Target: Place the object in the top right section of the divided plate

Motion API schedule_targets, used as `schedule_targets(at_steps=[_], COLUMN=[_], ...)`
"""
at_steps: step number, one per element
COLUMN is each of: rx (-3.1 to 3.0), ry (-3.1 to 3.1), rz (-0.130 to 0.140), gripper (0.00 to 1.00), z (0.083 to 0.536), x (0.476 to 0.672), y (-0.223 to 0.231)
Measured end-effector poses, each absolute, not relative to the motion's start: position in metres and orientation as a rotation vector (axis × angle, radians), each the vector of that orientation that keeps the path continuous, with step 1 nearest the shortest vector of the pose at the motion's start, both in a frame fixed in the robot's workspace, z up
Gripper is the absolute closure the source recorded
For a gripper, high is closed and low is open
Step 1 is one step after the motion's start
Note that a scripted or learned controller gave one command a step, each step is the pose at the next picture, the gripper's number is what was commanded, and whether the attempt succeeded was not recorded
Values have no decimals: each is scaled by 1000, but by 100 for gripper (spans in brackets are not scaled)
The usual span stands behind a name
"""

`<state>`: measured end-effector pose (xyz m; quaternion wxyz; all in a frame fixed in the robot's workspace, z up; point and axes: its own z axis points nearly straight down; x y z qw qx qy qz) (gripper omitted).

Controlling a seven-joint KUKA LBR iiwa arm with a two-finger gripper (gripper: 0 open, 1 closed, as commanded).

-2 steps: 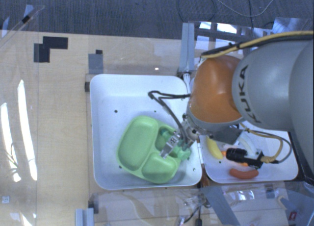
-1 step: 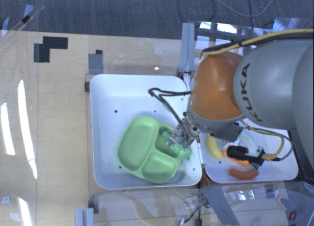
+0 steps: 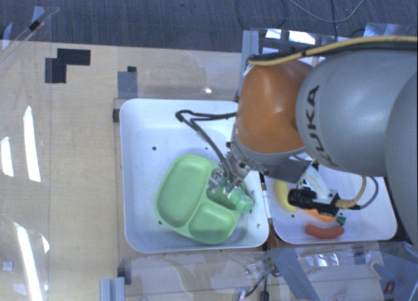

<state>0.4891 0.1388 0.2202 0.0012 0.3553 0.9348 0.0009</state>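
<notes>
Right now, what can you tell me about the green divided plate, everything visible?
The green divided plate is light green, plastic-looking, rounded, with raised ridges splitting it into three sections. It lies turned at an angle in the left white bin, toward its front right corner. The gripper is over its right edge, where something green and glossy sits; contact is unclear.

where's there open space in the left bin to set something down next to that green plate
Bare floor in the left bin lies along its far wall and left wall, up-left of the green divided plate. It is crowded at the plate's right edge, where the gripper and a cable come down, and the plate sits near the front wall.
</notes>
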Motion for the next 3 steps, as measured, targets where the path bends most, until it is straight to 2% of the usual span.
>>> schedule_targets(at_steps=[1,2,3], rx=[1115,917,907], ry=[2934,2996,2991], rz=[3,7,12], gripper=[0,0,100], z=[220,271,280], x=[489,491,495], y=[139,114,116])
